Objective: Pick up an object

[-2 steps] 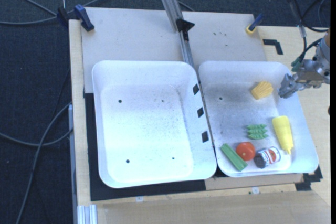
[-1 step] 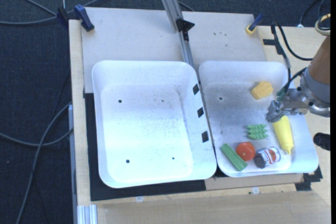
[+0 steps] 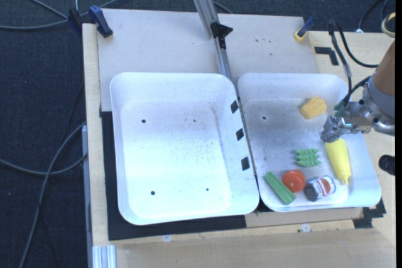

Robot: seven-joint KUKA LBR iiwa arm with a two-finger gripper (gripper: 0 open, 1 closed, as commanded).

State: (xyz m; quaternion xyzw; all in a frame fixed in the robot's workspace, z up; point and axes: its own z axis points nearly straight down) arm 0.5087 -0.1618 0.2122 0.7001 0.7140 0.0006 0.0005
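Gripper [image 3: 331, 132] hangs over the right bin [image 3: 276, 88], right above the top end of the yellow bottle [image 3: 339, 159]. Bottle runs long-ways down & away from it. Can't tell open or closed.

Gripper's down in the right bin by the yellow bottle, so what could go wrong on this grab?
The gripper sits at the top end of the yellow bottle, so a pinch there could slip off. The green pea pods and small can lie close by and might get knocked. The bottle lies near the right bin's wall, leaving little room.
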